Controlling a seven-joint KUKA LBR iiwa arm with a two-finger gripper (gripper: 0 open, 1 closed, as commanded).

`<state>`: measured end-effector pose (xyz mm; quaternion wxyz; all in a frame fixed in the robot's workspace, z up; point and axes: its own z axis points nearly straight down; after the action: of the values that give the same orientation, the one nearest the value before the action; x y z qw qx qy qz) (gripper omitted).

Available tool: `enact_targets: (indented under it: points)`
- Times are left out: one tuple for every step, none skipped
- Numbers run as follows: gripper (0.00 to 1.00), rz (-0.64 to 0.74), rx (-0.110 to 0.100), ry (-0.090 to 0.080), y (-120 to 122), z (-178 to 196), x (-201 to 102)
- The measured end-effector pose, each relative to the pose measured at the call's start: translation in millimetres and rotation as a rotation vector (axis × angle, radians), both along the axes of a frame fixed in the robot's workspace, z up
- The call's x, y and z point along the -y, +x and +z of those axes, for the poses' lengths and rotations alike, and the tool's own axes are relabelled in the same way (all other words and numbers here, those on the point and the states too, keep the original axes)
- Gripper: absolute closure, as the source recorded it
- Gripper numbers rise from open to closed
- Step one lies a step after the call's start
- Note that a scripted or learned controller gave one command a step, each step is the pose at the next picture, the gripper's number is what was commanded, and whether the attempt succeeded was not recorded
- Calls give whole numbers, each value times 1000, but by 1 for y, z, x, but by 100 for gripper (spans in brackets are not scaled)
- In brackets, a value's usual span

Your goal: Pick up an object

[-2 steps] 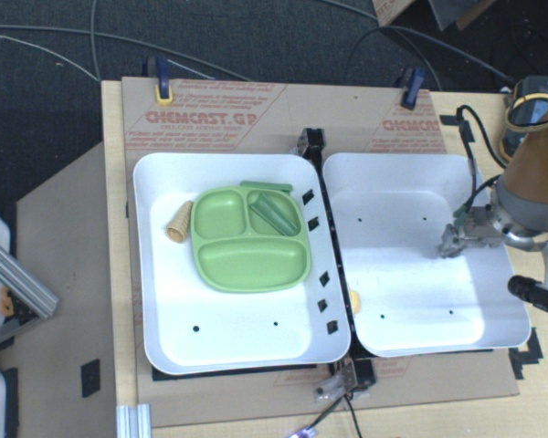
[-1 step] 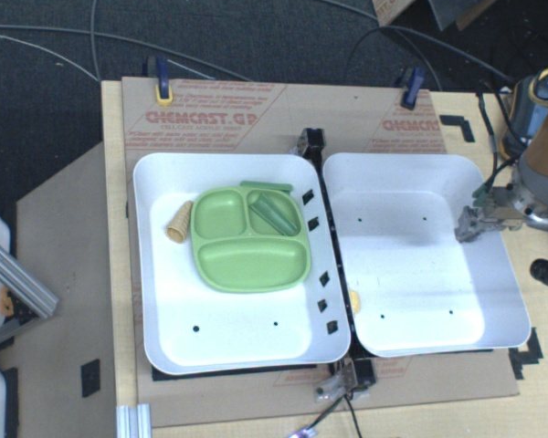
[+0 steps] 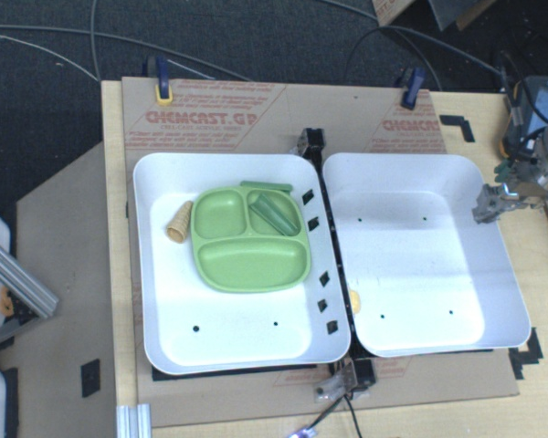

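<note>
Table [image 3: 73, 245] surface of pale wood carries a brown cardboard sheet [image 3: 256, 117] clamped at its far edge by two blue clips, and on that sheet sit two shallow white bins side by side. Inside the left bin [image 3: 155, 272] lies a green divided plate [image 3: 247, 263], placed toward the far half, with a dark green object [image 3: 276, 213] resting in its upper right compartment. A tan cone-shaped piece [image 3: 178, 222] lies just beside the plate's left edge, on the bin floor. A small yellow item [image 3: 354, 303] shows at the right bin's [image 3: 420, 272] near left rim. The gripper [image 3: 495, 201] hangs at the right bin's right rim, holding nothing; whether its jaws are parted cannot be told.
</note>
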<state>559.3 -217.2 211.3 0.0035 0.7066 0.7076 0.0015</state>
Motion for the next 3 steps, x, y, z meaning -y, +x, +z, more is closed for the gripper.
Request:
enact_targets:
  points:
    - [100, 0, -2, 1, 1, 28, 0]
    - [100, 4, -10, 6, 1, 17, -56]
    - [100, 5, -8, 6, 1, 27, -109]
